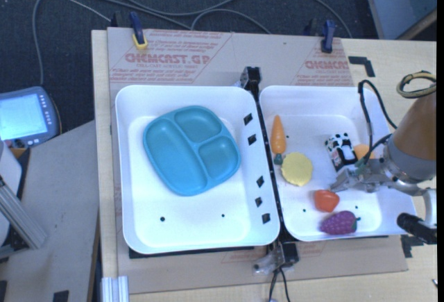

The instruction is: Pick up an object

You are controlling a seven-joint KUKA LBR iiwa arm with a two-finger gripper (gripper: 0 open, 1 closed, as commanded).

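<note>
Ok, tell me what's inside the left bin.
The left bin holds a blue divided plate, its three compartments bare. Whatever lies under the plate is covered.

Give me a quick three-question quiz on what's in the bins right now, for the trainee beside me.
1. True or false: the blue plate lies in the right bin.
2. Which thing lies nearest the gripper: A) the carrot, B) the tomato, C) the blue plate?
3. What lies in the front of the right bin, just past the tomato?

Key
1. False; it lies in the left bin.
2. B.
3. The purple grapes.
</note>
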